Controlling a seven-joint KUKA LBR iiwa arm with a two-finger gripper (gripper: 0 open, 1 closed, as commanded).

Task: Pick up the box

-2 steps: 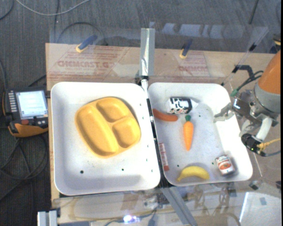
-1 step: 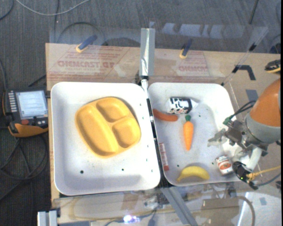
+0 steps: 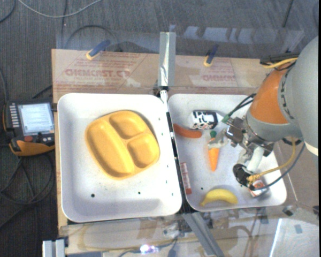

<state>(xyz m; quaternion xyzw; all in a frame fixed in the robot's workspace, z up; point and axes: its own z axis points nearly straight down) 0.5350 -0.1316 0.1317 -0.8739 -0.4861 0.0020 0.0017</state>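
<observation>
The box [image 3: 205,119] is small, black and white, and lies near the far left corner of the right bin [image 3: 278,199]. My gripper [image 3: 228,131] hangs just right of the box and slightly nearer the front, above the carrot's green top. Nothing shows between gripper and box but a small gap. The grey arm with its orange band [image 3: 270,98] comes in from the right and hides the bin's far right part.
In the right bin a red sausage-like thing [image 3: 187,131] lies left of the box, a carrot [image 3: 214,158] sits mid-bin and a banana [image 3: 220,197] lies at the front. The left bin [image 3: 75,191] holds a yellow divided plate [image 3: 123,142].
</observation>
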